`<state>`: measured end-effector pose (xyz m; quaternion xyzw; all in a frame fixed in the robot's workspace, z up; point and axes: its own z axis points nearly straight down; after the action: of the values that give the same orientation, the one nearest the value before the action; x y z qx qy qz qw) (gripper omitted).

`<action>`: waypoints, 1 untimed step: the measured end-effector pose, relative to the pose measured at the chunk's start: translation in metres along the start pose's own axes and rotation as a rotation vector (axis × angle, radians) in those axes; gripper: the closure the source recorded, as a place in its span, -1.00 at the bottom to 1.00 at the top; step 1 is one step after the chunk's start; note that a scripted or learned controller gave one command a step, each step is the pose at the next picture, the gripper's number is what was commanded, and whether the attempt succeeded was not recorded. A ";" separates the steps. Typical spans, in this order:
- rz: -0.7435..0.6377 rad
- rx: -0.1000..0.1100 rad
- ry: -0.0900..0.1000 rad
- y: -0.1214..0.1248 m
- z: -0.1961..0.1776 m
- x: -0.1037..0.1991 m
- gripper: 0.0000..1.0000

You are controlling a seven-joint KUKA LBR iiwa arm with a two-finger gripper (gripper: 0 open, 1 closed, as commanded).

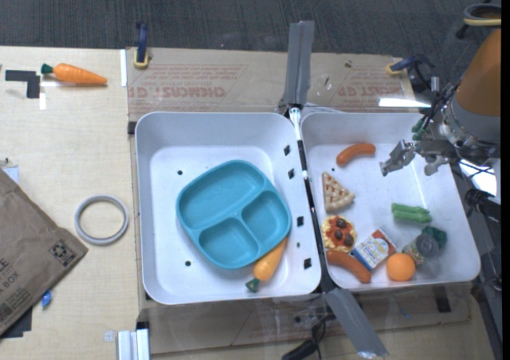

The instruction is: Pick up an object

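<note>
My gripper (414,161) hangs over the upper right part of the right bin (458,215), open, with nothing between its fingers. Below it lies a green piece (410,212). An orange-red sausage (355,153) lies to its left. Further down the bin are a pizza wedge (336,190), a round pizza (339,232), a small box (372,249), a red sausage (348,264), an orange ball (401,268) and a dark green and grey item (430,240).
The left bin (159,159) holds a blue divided plate (233,213) with a toy carrot (268,263) at its lower edge. On the bench to the left lie another carrot (73,74), a tape ring (101,218) and a cardboard box (28,255).
</note>
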<state>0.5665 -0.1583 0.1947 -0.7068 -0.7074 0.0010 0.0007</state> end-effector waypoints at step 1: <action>0.174 -0.001 0.000 -0.025 0.104 -0.035 -1.00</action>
<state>0.5416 -0.1934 0.0913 -0.7655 -0.6434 0.0007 0.0005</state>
